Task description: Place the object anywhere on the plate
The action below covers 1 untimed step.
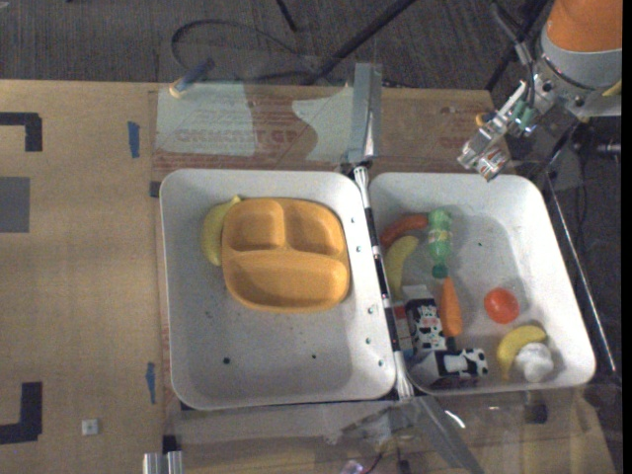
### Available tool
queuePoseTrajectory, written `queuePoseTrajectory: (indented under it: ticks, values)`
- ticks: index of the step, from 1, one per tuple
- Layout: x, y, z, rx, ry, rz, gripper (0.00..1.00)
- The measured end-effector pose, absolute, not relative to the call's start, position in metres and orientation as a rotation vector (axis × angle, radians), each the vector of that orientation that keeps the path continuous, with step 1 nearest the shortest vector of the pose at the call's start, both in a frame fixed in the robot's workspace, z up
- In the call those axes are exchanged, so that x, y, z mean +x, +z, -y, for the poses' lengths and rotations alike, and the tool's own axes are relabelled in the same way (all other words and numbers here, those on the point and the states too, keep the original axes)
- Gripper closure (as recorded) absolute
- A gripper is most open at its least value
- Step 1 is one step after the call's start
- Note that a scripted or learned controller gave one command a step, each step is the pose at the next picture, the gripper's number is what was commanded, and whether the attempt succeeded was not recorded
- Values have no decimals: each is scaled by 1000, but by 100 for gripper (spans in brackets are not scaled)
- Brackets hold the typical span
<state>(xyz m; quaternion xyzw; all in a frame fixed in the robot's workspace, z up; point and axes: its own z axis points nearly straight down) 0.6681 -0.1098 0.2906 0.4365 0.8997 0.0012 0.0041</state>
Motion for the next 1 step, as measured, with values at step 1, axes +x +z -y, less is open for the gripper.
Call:
queuePoseTrajectory:
  ticks: [1]
  values:
    - [668, 291, 110, 1368, 4, -2819, 0]
